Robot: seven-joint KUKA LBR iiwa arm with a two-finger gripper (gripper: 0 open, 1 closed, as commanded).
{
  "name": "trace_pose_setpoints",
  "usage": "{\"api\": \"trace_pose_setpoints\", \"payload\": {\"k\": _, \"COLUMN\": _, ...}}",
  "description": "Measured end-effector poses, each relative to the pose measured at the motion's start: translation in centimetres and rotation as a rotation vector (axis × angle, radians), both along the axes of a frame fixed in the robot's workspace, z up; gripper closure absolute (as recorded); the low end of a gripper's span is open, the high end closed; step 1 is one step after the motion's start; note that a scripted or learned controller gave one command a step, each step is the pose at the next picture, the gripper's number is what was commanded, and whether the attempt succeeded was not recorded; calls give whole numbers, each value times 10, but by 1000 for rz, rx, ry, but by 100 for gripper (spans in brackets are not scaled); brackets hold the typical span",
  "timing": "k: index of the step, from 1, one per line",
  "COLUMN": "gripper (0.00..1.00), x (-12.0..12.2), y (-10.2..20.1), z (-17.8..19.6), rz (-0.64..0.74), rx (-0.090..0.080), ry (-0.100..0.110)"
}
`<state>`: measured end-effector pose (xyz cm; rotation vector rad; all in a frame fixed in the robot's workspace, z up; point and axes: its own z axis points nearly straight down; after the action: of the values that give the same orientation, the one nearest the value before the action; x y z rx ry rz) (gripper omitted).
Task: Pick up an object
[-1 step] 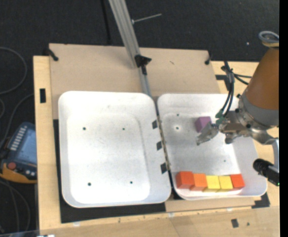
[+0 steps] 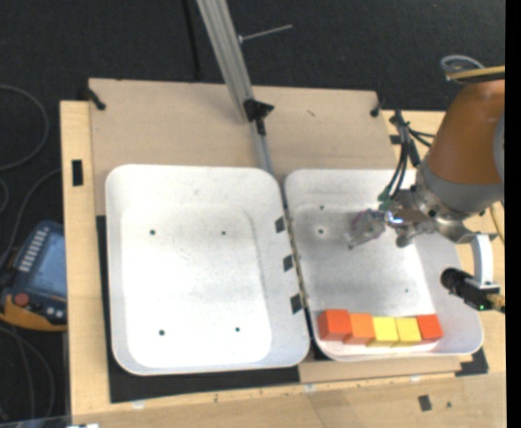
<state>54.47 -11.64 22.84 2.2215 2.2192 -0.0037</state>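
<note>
A row of several small blocks (image 2: 381, 327), orange at both ends and yellow in between, lies along the near wall of the right bin (image 2: 332, 194). My gripper (image 2: 365, 229) hangs over the middle of that bin, well behind the blocks and apart from them. It looks grey and blurred. The arm with its orange band (image 2: 470, 136) comes in from the right.
The left bin (image 2: 122, 239) stands beside the right one on the bench. A metal pole (image 2: 229, 52) rises from the back between the bins. A black fitting (image 2: 467, 288) sits at the right bin's right edge. A handheld pendant (image 2: 37, 275) and cables lie off the bench at left.
</note>
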Motion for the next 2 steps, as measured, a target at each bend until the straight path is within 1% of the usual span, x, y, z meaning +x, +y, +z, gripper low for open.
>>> {"api": "trace_pose_setpoints", "payload": {"k": 1, "gripper": 0, "x": 95, "y": -42, "z": -97, "rz": 3, "rx": -3, "ry": -6}}
{"api": "trace_pose_setpoints", "payload": {"k": 2, "gripper": 0, "x": 92, "y": -48, "z": -110, "rz": 2, "rx": 0, "ry": -5}}
